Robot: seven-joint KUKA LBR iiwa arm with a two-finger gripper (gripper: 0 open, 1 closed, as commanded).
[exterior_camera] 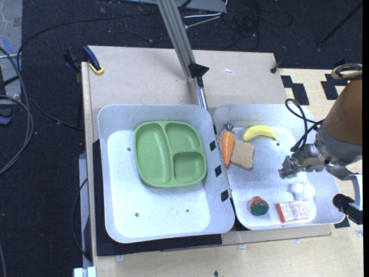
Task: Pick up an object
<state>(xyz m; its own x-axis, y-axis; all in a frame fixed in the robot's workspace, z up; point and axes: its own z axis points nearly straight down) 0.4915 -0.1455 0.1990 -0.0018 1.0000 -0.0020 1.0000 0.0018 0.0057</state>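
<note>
Over the right bin (271, 111), gripper (286, 170) hovers low, its state I cannot tell, nothing visibly held. Nearest candidates: white lump (301, 189), red packet (295, 211), banana (259, 133).

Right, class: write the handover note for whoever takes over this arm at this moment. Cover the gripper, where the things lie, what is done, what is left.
Gripper: low over the right bin, nothing visibly held.
Right bin: banana at the far side, carrot by the left wall against the bread slice, red-green ball and red packet near the front, white lump just under the gripper.
Left bin: green divided plate.
Done: nothing picked.
Left: grasp and lift one object.
</note>
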